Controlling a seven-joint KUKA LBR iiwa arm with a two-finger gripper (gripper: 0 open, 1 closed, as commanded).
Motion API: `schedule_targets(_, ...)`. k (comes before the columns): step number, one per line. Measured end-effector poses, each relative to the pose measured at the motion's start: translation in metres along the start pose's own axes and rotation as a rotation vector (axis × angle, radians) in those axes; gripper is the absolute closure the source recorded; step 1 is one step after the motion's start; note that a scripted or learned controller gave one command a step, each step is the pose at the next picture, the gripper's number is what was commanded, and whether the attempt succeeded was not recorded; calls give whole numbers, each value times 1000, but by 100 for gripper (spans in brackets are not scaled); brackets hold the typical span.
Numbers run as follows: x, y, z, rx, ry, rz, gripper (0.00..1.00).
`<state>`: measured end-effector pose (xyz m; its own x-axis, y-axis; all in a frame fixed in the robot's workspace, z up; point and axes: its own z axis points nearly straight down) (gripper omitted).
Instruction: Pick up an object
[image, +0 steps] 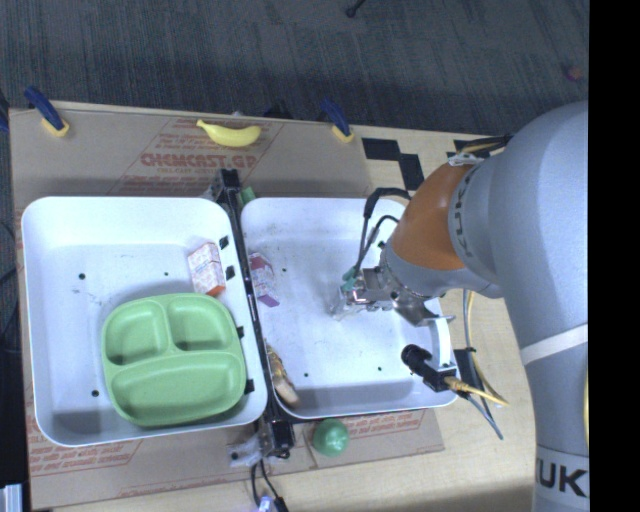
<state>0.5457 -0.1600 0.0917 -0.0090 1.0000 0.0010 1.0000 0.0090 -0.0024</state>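
Ball (330, 437) sits green on the cardboard below the bins, green tray (176, 357) in the left bin, and the gripper (352, 297) hangs low in the right bin (300, 215), its grip unreadable; a small packet (262, 279) lies left of it, apart

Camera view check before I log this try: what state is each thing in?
Green tray: flat, right way up, in the left bin.
Small carton: lying beside the tray's far edge.
Gripper: low over the right bin.
Banana: on the cardboard behind the bins.
Green ball: outside, in front.
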Motion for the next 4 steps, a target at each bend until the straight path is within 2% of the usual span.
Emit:
schedule_targets(1, -28, -51, -80, -3, -2, 5, 100)
schedule_targets(2, 13, -69, -121, -4, -1, 4, 100)
schedule_targets(3, 13, -69, -121, -4, -1, 4, 0)
schedule_targets(4, -47, -36, -70, 0, -1, 5, 0)
